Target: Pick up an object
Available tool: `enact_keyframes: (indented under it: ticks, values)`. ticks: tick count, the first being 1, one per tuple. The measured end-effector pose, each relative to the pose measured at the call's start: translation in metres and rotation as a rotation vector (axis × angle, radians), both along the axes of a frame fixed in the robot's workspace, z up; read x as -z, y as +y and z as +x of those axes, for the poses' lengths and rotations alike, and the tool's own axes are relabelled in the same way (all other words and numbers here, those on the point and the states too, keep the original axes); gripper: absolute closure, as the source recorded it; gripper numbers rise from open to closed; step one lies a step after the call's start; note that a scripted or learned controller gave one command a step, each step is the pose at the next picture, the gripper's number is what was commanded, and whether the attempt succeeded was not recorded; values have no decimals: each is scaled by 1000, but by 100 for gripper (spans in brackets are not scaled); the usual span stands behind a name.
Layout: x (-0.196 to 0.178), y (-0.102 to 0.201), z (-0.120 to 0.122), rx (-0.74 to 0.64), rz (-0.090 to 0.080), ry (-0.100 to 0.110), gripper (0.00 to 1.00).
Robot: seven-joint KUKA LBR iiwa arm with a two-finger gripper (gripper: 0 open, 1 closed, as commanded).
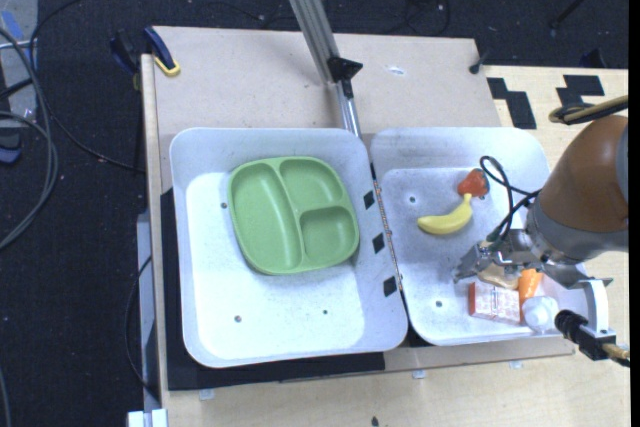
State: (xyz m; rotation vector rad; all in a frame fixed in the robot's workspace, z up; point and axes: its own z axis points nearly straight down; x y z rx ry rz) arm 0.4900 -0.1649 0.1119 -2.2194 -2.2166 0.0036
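Two white bins sit side by side; over the right bin [420,315] the gripper [490,260] hovers, fingers' spread unclear, just above a red-and-white packet [495,302], banana [446,219] nearby

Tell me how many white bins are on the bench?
2. One bin is on the view's left, with a green plate in it. The other bin is on the right, with a banana in it.
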Motion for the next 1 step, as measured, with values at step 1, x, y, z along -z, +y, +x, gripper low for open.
enact_keyframes:
  ticks: [1]
  values:
    - [-14,-1,1,1,-2,-5,100]
